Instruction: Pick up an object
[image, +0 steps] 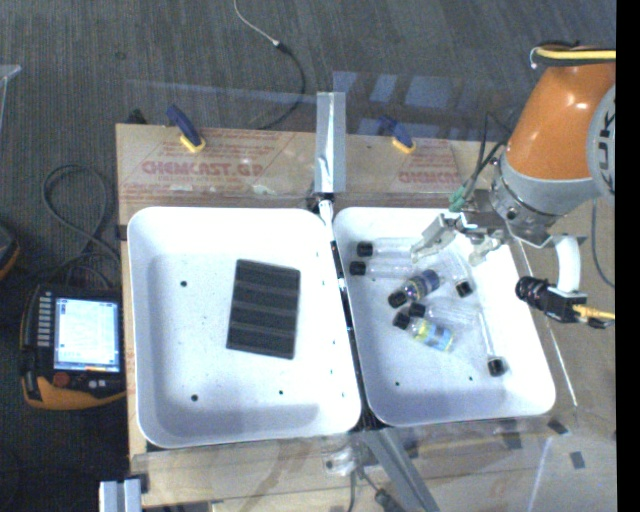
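In the right bin (520, 395) lie several clear plastic bottles with black caps. One has a blue label (424, 284), one a yellow and blue label (436, 335), and one lies near the left wall (385, 267). A thin clear tube (488, 345) ends in a black cap near the right wall. A black ridged pad (264, 308) lies flat in the left bin (160, 400). My gripper (450, 250) hangs over the back of the right bin, above the bottles, open, its fingers spread with nothing between them.
A teach pendant (72, 342) with a lit screen lies on the floor to the left. Two blue and yellow clamps (183, 124) (398, 135) hold the board at the back. A metal strip (329, 150) rises between the bins. A black fitting (545, 294) juts out by the right bin's rim.
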